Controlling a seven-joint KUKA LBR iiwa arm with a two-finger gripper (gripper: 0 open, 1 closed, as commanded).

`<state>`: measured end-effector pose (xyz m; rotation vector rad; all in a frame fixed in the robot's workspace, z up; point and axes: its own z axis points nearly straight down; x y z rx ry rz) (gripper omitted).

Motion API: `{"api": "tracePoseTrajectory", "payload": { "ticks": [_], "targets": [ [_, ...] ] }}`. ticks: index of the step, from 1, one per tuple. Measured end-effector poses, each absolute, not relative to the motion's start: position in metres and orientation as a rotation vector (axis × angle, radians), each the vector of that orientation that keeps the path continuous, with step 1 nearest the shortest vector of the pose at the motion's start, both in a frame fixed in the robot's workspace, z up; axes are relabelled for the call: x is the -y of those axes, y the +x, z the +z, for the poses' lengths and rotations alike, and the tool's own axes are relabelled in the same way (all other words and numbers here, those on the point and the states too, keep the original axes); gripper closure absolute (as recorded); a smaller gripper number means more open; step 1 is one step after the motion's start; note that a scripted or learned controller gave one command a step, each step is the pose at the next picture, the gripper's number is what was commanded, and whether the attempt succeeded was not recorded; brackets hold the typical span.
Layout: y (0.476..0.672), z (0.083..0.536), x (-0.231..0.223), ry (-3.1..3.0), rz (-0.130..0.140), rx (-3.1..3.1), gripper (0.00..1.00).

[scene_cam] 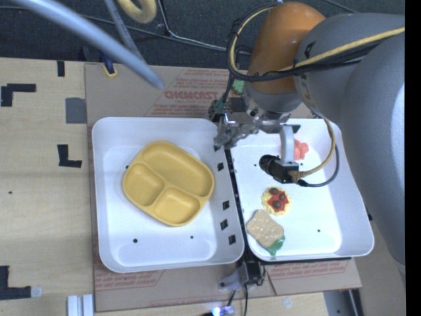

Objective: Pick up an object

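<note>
A yellow divided plate point(168, 182) lies in the left bin point(108, 242). The right bin point(329, 236) holds a small round pizza toy point(276, 201), a tan sandwich toy with a green leaf point(265, 230), and a red-pink piece point(300, 149) partly hidden by the arm. My gripper point(227, 129) hangs under the orange band point(279, 38), low over the far end of the wall between the two bins. It is apart from the plate and from the toys.
The grey arm point(368, 78) covers the right bin's far right corner. A black fitting with a yellow cable point(277, 168) hangs over the right bin's middle. Brown cardboard point(191, 94) lies under both bins, and a grey pole point(79, 25) crosses the top left.
</note>
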<state>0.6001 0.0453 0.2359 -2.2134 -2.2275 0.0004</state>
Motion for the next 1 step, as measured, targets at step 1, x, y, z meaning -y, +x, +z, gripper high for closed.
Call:
{"api": "tracePoseTrajectory", "payload": {
  "ticks": [1],
  "targets": [
    [0.6102, 0.2364, -0.0976, -2.214, 0.0, 2.228, 1.0]
  ]
}}
